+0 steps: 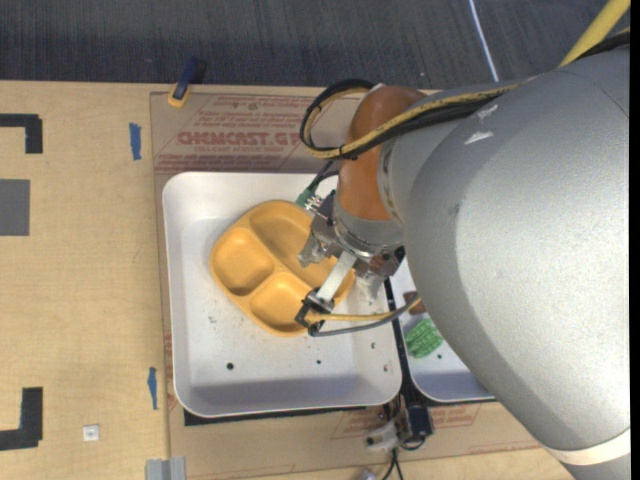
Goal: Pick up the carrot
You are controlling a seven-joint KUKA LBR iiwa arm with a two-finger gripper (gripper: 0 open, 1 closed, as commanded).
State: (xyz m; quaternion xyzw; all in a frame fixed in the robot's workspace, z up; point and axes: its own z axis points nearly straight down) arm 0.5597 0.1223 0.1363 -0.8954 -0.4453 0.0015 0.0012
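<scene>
My gripper [335,243] hangs low over the right side of the left bin [190,268], above the right rim of a yellow divided plate [250,258]. The grey arm and its orange band cover the wrist from above. A small orange-brown sliver [414,306] peeks out at the arm's edge over the right bin; it is too small to tell whether it is the carrot. The arm hides most of the right bin.
A green object [424,338] lies in the visible corner of the right bin [450,388]. The bins stand on brown cardboard [240,133]. A blue and yellow item [186,78] lies at the cardboard's far edge.
</scene>
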